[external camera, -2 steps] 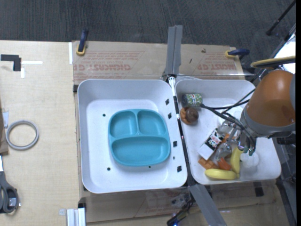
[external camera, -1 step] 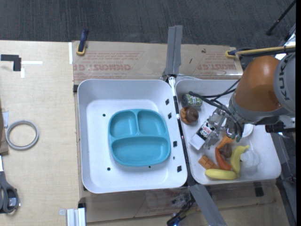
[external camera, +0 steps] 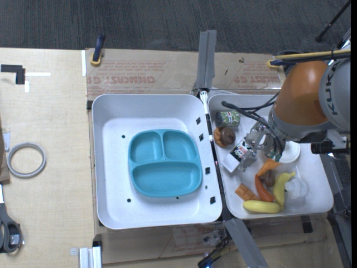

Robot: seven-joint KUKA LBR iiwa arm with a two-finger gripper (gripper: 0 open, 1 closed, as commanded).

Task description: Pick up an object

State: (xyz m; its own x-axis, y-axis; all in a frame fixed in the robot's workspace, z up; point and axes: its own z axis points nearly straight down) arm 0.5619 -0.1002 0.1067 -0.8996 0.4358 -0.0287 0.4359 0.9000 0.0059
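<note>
My gripper [external camera: 252, 147] hangs low over the middle of the right bin [external camera: 312, 205], under the arm's orange band. At its tip lies a small black-and-white object [external camera: 241, 151], and I cannot tell if the two touch. Around it sit a green can [external camera: 228, 118], a brown round item [external camera: 225, 136], an orange carrot [external camera: 263, 187], a dark brown piece [external camera: 269, 177], two yellow bananas [external camera: 262, 206] [external camera: 281, 186] and a small orange block [external camera: 243, 192]. The arm hides part of the bin's right side.
The left bin [external camera: 106, 149] holds a blue divided plate [external camera: 165, 163]. A grey tape ring [external camera: 24, 159] and scissors [external camera: 10, 234] lie on the bench at the far left. A grey post [external camera: 206, 60] stands behind the gap between the bins.
</note>
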